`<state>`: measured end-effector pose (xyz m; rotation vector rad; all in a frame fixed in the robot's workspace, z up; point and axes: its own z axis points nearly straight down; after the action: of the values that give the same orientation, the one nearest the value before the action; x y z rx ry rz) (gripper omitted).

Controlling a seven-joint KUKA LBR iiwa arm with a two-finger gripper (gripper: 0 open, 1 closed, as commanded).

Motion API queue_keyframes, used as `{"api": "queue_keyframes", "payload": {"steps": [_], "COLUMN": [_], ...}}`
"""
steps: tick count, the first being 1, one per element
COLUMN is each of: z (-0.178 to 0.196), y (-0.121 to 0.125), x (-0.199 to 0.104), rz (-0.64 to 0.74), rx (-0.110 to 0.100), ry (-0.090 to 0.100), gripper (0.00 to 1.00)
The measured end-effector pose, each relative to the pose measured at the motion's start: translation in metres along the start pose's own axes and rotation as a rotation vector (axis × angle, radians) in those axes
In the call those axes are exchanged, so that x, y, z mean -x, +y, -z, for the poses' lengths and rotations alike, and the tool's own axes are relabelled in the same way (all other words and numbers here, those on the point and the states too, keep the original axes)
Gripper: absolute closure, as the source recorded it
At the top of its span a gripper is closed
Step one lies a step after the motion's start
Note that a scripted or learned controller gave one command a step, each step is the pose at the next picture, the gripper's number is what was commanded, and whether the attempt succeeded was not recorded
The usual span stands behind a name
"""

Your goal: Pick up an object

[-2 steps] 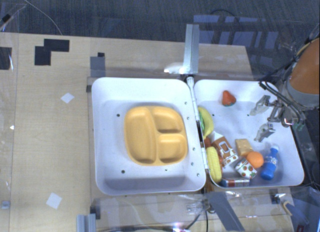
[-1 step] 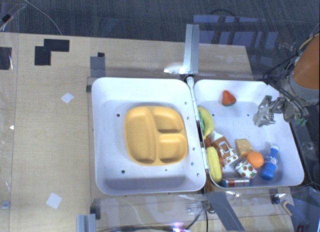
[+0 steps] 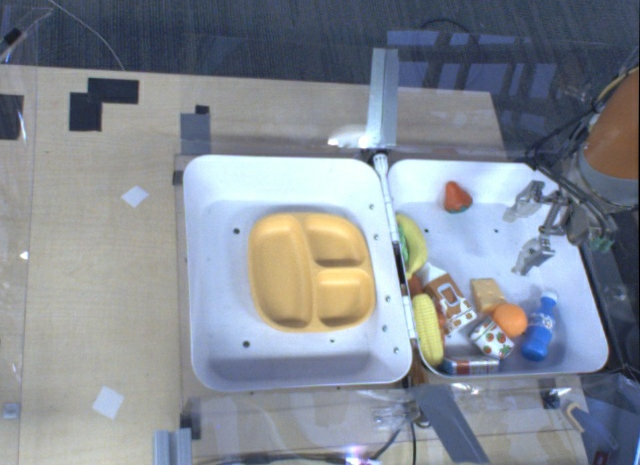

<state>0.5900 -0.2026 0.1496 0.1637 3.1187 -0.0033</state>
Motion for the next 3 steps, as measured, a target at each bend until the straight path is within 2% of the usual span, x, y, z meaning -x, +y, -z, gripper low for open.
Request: {"api": "queue_keyframes", "payload": {"steps": [1, 2, 3], "z": [-0.009, -0.002, 0.001], "y": [-0.003, -0.003, -0.003], "x": [-0.008, -0.004, -0.002], "rz": [-0.201, -0.530, -0.788], "rx": [0.000, -0.003, -0.004], "ry": [0.010, 0.011, 0.011], "gripper": [0.00, 0.00, 0.00]}}
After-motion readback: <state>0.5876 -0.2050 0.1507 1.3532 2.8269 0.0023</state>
